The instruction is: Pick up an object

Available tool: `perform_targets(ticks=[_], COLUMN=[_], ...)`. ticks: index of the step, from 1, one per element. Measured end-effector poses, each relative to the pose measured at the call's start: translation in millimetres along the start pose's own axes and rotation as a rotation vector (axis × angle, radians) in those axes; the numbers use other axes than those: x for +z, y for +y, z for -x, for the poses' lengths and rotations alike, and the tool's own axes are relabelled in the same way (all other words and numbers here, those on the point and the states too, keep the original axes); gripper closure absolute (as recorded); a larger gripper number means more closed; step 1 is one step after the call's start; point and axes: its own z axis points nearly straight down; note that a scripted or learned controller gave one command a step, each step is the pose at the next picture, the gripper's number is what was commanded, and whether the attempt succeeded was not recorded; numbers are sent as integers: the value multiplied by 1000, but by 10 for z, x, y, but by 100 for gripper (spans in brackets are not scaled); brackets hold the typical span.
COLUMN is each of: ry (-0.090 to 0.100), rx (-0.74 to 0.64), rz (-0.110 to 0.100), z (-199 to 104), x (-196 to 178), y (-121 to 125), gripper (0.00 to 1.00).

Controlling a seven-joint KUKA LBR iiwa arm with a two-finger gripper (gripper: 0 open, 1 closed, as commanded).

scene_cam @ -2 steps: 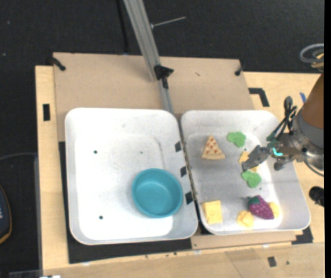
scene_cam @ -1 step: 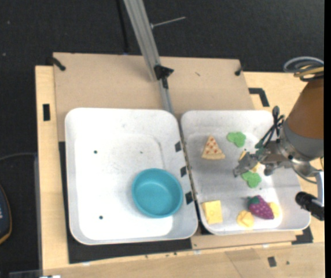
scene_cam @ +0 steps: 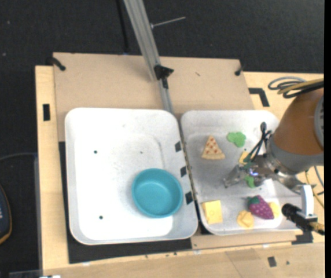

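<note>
One arm [scene_cam: 297, 135] reaches low into the right bin [scene_cam: 223, 123]; jaws' [scene_cam: 239, 175] state cannot be told.

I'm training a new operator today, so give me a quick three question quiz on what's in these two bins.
1. True or false: the blue bowl sits in the left bin.
2. Which toy lies nearest the right bin's front left corner? A) pizza slice B) yellow block C) purple grapes
3. Fill in: the gripper is over the ____ bin.

Key: 1 true. 2 B. 3 right; the arm reaches in from that side, and its tip is near the middle of that bin, between the pizza slice and the grapes.
</note>
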Motion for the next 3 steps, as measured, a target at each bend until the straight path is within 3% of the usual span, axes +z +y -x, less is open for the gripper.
perform_targets(ticks=[1,2,3], ry=[-1,-1,-3], rx=[1,7,-4], rz=[7,11,13], z=[8,17,16], x=[445,337,-221], y=[9,21,142], gripper=[0,100,100])
